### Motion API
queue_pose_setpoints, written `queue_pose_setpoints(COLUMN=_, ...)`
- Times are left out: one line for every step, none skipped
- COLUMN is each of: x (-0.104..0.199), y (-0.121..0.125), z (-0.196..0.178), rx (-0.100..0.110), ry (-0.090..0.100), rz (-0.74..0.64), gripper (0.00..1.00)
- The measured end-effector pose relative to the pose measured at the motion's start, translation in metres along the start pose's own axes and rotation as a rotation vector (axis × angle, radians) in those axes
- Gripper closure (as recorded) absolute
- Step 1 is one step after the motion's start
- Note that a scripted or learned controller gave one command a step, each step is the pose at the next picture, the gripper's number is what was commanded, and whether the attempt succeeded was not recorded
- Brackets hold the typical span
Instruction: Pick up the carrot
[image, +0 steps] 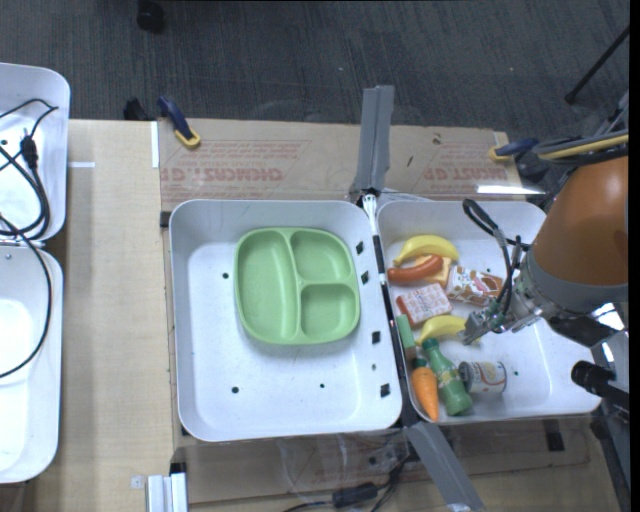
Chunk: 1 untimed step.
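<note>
Two shallow white bins sit side by side on my tabletop (110, 300), seen from above at a slant. The left bin (200, 330) holds a pale green divided plate (297, 285) lying flat near its middle. The right bin (530, 395) holds a cluster of toy food along its left side.

The carrot (426, 392) lies at the near left corner of the right bin, orange, pointing toward the front wall. A green bottle (447, 380) lies just beside it on the right, touching or nearly so, and a small can (487, 376) lies on its side just past the bottle. Farther back are a yellow banana (427, 246), a red sausage (417, 268), a pink block (424, 301) and a second yellow piece (442, 326).

My arm (590, 240) reaches in from the right, its orange band large in the view. My tool (487, 322) hangs over the middle of the right bin, near the second yellow piece and well back from the carrot. It is small and cluttered in this view, so I cannot tell whether it is apart or together; nothing appears to be gripped in it.
</note>
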<state>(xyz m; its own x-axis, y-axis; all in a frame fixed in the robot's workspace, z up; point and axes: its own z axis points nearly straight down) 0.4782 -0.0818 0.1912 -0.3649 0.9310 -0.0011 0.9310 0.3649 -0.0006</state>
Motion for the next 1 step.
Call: queue_pose_setpoints(x=0.0000, y=-0.0002, z=0.0002, rx=0.001, ry=0.000, rz=0.000, gripper=0.00)
